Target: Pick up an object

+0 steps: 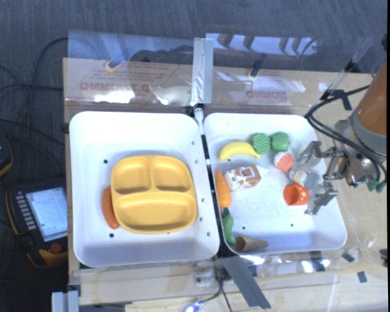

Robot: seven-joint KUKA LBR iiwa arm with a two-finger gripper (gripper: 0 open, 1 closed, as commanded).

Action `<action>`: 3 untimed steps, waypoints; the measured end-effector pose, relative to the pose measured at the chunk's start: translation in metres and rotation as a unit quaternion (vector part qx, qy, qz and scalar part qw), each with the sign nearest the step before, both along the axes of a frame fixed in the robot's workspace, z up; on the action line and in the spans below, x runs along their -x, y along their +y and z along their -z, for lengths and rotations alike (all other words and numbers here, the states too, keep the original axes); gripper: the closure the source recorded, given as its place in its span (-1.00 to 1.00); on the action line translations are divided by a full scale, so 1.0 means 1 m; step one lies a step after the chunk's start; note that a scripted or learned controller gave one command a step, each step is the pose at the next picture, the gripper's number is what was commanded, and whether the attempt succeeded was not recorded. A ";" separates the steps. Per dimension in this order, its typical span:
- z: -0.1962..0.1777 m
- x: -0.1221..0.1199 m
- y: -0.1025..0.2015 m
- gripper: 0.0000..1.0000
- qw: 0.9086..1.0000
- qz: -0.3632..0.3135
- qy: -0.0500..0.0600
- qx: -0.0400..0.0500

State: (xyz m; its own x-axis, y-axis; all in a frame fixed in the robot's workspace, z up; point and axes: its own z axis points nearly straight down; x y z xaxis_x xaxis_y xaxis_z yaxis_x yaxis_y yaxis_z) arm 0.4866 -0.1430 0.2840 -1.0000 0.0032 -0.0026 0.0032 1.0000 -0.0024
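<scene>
- The gripper [315, 177] hangs over the right side of the right bin [325, 239]; its two fingers look spread apart, one toward the back of the bin, one toward the front, with nothing clamped.
- Your nearest target, a small red cup [295, 194], lies just left of the front finger, close to touching.
- A pale round piece [299, 175] sits in the gap, with an orange-and-white piece [283, 162] behind it.
- Farther left: a banana [238, 150], green produce [269, 142], a small carton [242, 177], a carrot [223, 188].
- The left bin [84, 174] holds a yellow divided tray [155, 194].
</scene>
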 end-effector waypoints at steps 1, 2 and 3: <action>0.073 -0.072 -0.005 -1.00 0.999 0.036 0.001 -0.001; 0.172 -0.124 0.015 -1.00 0.998 0.061 0.001 -0.001; 0.183 -0.152 0.048 -1.00 0.995 0.100 0.001 0.000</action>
